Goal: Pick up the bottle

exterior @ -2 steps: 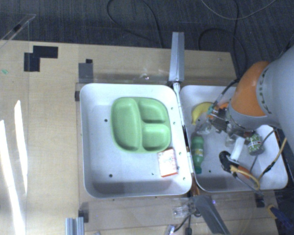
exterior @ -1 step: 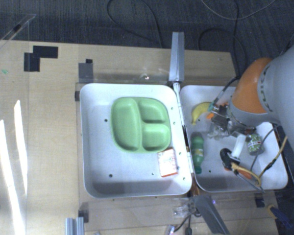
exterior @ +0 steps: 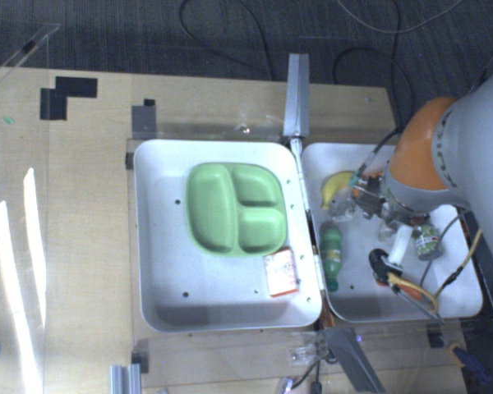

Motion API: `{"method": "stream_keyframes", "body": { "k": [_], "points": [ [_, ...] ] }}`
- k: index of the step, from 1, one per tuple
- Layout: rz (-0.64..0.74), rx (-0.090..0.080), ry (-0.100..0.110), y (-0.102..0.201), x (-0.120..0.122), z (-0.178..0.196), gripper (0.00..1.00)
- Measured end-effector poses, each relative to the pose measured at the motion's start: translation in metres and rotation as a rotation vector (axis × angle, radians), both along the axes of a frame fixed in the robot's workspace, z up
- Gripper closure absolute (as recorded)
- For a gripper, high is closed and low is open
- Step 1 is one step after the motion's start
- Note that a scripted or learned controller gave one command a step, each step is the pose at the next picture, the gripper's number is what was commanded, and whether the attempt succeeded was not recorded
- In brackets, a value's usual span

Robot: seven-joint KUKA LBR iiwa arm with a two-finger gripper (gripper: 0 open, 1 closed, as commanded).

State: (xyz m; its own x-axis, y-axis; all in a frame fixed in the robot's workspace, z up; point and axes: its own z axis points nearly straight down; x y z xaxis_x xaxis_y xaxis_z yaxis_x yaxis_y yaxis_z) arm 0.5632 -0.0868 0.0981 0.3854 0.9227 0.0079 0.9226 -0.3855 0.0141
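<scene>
Grey arm [exterior: 476, 138] with its orange band was seen reaching in from the right over the right bin [exterior: 468, 298]. Its tool [exterior: 355, 197] was held low beside a yellow banana [exterior: 337, 187], and how far it was opened could not be told. Just below, the green bottle [exterior: 331, 255] was left lying along the bin's left wall, apart from the tool. A green divided plate [exterior: 234, 208] and a small red-and-white packet [exterior: 281, 272] were seen in the left bin [exterior: 160, 302].
</scene>
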Motion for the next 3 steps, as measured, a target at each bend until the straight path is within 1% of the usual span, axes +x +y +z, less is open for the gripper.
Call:
{"method": "stream_keyframes", "body": {
  "k": [1, 2, 3],
  "points": [
    [-0.345, 0.005, 0.001, -0.007, -0.037, -0.01, 0.0],
    [-0.742, 0.004, 0.019, -0.002, -0.032, 0.003, 0.0],
    [-0.966, 0.008, 0.01, 0.004, 0.019, -0.011, 0.0]
  ]
}}
